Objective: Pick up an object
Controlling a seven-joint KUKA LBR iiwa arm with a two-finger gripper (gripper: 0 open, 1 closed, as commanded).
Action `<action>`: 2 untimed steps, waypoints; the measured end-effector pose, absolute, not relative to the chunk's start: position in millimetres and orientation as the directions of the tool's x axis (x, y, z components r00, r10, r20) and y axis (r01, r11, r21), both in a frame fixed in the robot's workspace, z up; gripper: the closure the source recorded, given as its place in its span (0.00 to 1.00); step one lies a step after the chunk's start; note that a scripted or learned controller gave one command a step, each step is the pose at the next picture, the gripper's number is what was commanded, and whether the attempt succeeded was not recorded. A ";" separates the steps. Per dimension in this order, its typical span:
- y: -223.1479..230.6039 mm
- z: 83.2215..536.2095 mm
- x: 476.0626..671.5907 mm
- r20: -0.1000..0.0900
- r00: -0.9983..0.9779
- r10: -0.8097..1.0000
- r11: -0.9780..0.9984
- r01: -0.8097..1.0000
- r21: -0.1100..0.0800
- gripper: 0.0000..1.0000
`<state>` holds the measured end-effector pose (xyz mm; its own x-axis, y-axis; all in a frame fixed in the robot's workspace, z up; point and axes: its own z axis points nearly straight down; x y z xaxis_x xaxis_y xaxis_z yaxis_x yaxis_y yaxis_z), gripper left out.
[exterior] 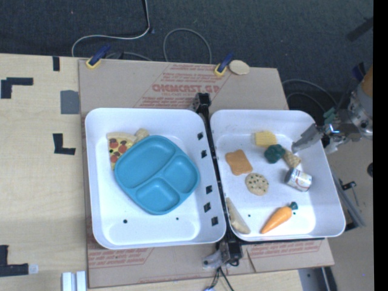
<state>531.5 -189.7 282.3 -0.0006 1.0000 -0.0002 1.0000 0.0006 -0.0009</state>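
carrot [277, 219] in right bin [321, 223], lying diagonally (leafy end up-right), fingers [301, 143] above the far rim, spread unclear

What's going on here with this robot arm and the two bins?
The grey robot arm reaches in from the right, its gripper hanging over the right white bin near its right rim, with nothing seen in it. Below it lie a small silver can, a dark green toy, a round cookie and an orange toy carrot. The left white bin holds a blue divided plate and a pizza slice.
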 end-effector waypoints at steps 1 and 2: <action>-208.3 161.4 620.9 -0.001 -0.004 1.000 0.004 1.000 -0.005 0.00; -160.5 80.9 643.6 -0.004 -0.006 1.000 0.006 1.000 0.002 0.00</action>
<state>643.6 -160.5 80.9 -0.0056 1.0000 -0.0042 1.0000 0.0056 0.0018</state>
